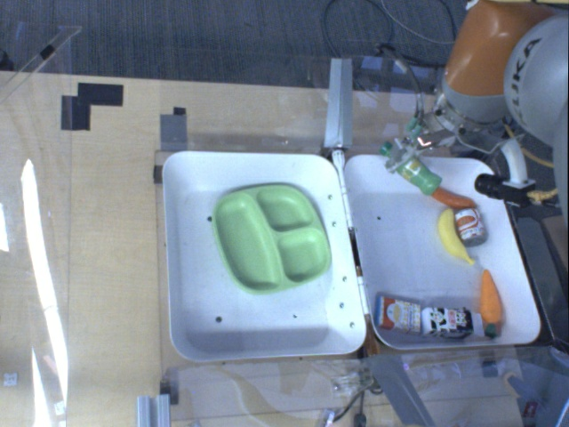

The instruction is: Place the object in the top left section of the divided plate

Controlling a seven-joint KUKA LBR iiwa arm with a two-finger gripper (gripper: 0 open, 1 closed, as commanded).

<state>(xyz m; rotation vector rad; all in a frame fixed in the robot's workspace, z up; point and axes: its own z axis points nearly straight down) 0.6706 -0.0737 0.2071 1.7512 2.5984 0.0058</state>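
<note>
Fingers (411,152) pinching a small green plastic bottle (420,175) at its cap end, above the right white bin (391,238) near its far edge. Beside it: orange carrot (453,199), yellow banana (452,239), small can (471,225). Left white bin (191,327) carrying the green divided plate (271,237).

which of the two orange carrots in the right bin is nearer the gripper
The orange carrot lying by the green bottle at the bin's far side, just below the gripper. The other orange carrot lies at the near right corner, beside the milk carton.
</note>
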